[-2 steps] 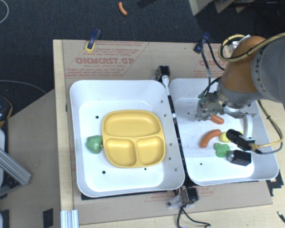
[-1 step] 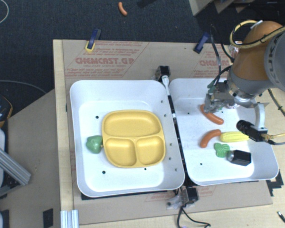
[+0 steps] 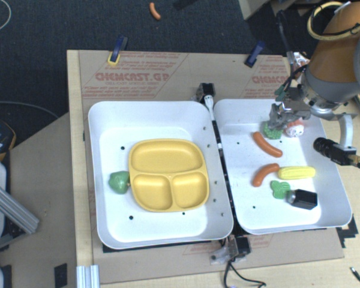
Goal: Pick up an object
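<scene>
Hidden: a small green object (image 3: 272, 131) is lying under the claw (image 3: 280, 117) at the upper middle of the right bin, partly covered by it; its shape is hard to make out. A small white-and-red item (image 3: 294, 128) is sitting just right of it, too small to identify.
Cut off: the grey arm with its orange band (image 3: 342, 29) is running out of the frame at the upper right.
Arm pose: it is reaching down and leftward from the upper right corner, the claw hanging over the far part of the shallow white right bin (image 3: 324, 215).
Claw state: I cannot tell whether it is released or clenched.
Right bin count: two orange sausage-shaped toys (image 3: 267, 143) (image 3: 265, 174), one yellow corn cob toy (image 3: 296, 173), one green leafy toy (image 3: 280, 189), one black block (image 3: 303, 198), all lying in the middle and lower part.
Left bin count: the shallow white left bin (image 3: 108, 221) is holding one yellow three-compartment plastic plate (image 3: 168, 174) and one round green toy (image 3: 119, 181) touching the plate's left edge.
Bench: a brown cardboard-covered bench (image 3: 168, 77) is bearing both bins side by side.
</scene>
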Available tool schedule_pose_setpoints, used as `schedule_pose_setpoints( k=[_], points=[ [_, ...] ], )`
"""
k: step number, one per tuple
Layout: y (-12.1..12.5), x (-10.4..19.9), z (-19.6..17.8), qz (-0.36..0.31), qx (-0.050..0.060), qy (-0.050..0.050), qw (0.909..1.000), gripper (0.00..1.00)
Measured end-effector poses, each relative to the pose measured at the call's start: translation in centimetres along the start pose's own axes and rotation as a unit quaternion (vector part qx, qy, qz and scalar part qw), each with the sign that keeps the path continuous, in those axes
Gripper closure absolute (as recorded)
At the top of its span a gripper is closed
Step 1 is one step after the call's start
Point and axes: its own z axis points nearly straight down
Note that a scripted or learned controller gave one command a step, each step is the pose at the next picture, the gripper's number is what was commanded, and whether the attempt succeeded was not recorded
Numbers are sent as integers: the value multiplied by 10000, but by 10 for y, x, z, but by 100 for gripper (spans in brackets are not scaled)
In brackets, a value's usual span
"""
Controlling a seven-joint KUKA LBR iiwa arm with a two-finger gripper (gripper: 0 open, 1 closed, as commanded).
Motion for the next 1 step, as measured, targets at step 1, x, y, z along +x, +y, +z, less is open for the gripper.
schedule_pose_setpoints(
  k=[1],
  points=[
    [1,0,-12,0,22,3,10000,100]
  ],
)
